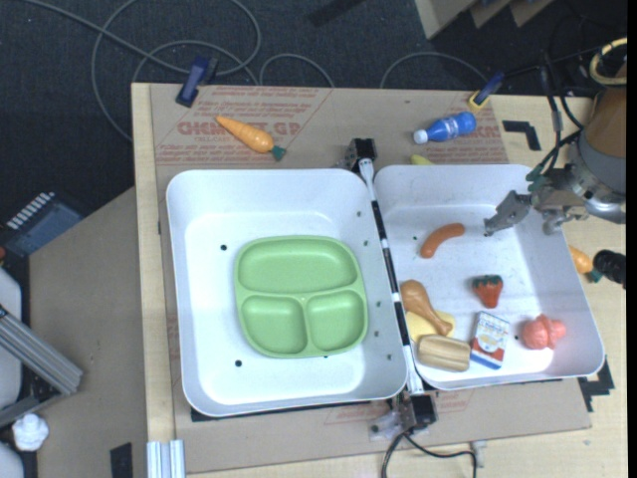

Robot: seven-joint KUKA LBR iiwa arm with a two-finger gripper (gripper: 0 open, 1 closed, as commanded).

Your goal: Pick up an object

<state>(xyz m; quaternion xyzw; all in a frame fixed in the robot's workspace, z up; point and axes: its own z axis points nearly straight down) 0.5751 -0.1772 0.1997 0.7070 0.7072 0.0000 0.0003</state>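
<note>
Bread roll [443, 353] lies at right bin's [557, 366] front edge; end effector [522, 213], fingers spread and grasping nothing, hovers by the back-right corner, sausage [441, 239] just beside it toward the divider.
</note>
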